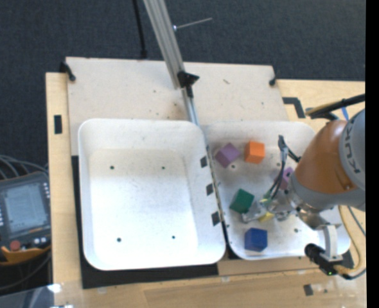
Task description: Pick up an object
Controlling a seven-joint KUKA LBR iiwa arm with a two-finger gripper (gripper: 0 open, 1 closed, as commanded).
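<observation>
As the arm (327,165) reaches in from the right, its gripper (271,208) hangs low over the right bin (303,131), among four blocks scattered on the bin floor. A green block (242,201) lies just left of the gripper, a blue block (255,239) sits nearer the camera below it, and a purple block (227,154) and an orange block (255,151) rest side by side toward the far end. A small pale item lies close under the wrist, too blurred to identify. The left bin (87,140) stands beside the right one, their walls touching along the middle.

Whether the fingers are spread or closed cannot be made out; the wrist and its cables hide them, and no block is visibly between them.

The step in hand appears to be the approach or the grasp itself, with nothing lifted yet. The green block looks the likeliest target, being closest. The next move calls for centring the fingers over one block, closing on opposite flat faces, and rising straight, keeping clear of the blue block nearby.
</observation>
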